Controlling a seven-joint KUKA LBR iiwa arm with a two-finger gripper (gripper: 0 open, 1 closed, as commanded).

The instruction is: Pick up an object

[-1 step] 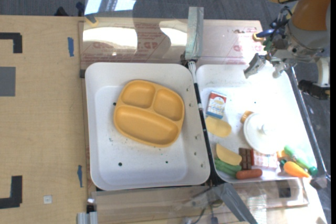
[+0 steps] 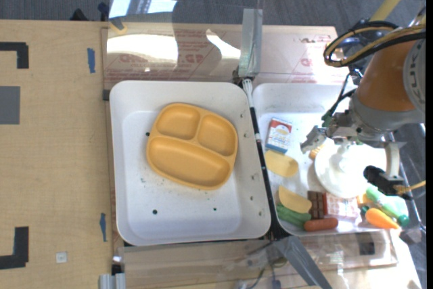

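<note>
The pincer (image 2: 323,137) hangs low over the right bin (image 2: 298,95), above the clutter; whether it is released or clenched I cannot tell, and nothing shows between its tips.

In the left bin (image 2: 128,166) a yellow divided plate (image 2: 192,145) lies alone, flat and wide, probably a poor thing to grab. In the right bin the toy foods crowd together: a small printed box (image 2: 279,135) just left of the pincer, a yellow slice (image 2: 282,164) below it, a green piece (image 2: 291,215), a sausage (image 2: 320,225) and a carrot (image 2: 379,218) along the near wall. Any of these could be the object to pick; the box seems nearest.

The arm (image 2: 389,81) reaches in from the right, orange band above the wrist, bent downward.
</note>
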